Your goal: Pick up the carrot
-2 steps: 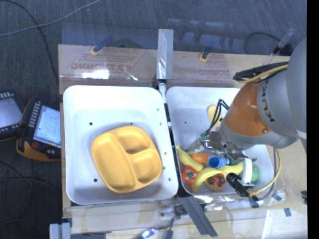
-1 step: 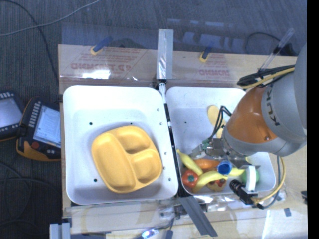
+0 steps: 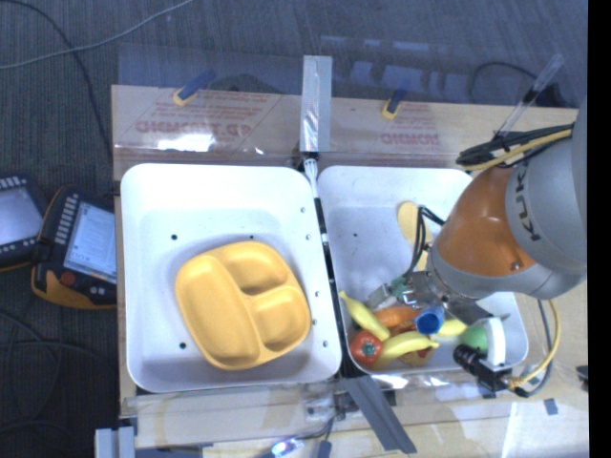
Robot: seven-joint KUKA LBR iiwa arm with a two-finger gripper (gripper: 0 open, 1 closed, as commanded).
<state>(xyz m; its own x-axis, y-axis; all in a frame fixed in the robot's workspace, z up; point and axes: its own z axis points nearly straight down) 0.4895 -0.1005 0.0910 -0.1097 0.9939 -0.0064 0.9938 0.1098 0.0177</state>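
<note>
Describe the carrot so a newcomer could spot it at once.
Look in the right bin, at the toy food heaped near its front edge under the gripper. The carrot is the orange piece between two yellow bananas, right of the red tomato.

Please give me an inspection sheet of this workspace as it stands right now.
Surface: two shallow white bins side by side, left bin and right bin.
Job's things: carrot, orange, lying among the toy food at the right bin's front.
Clutter: yellow divided plate in the left bin; bananas, a tomato, a blue piece in the right bin.
Grippers: gripper low over the food pile, just above the carrot; finger state not readable.
Cables: black cables on the floor; yellow cable at the right bin.
Surroundings: grey carpet; teach pendant left of the bench.
</note>
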